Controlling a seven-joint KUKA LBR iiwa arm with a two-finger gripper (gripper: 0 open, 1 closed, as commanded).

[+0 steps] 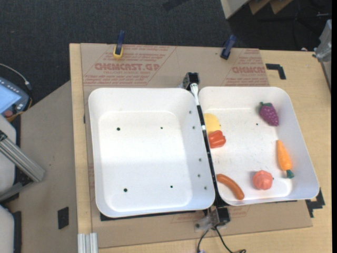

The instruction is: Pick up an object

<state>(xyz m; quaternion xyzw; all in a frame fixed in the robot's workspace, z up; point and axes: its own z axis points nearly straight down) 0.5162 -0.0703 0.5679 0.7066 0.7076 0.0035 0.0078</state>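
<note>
The right bin [247,99] holds several toy foods. A purple grape bunch [268,113] lies at its far right. An orange carrot [284,158] lies along the right wall. A pink-red round fruit [263,179] sits near the front right. An orange-red sausage [230,186] lies at the front left. A yellow piece [211,122] and a red pepper [216,139] rest against the left wall, touching each other.
The left bin [142,152] adjoins the right one along a black divider strip [201,136]. Both stand on a cardboard sheet [158,62] held by a yellow-blue clamp [119,46] and a blue clamp [228,46] at the far edge.
</note>
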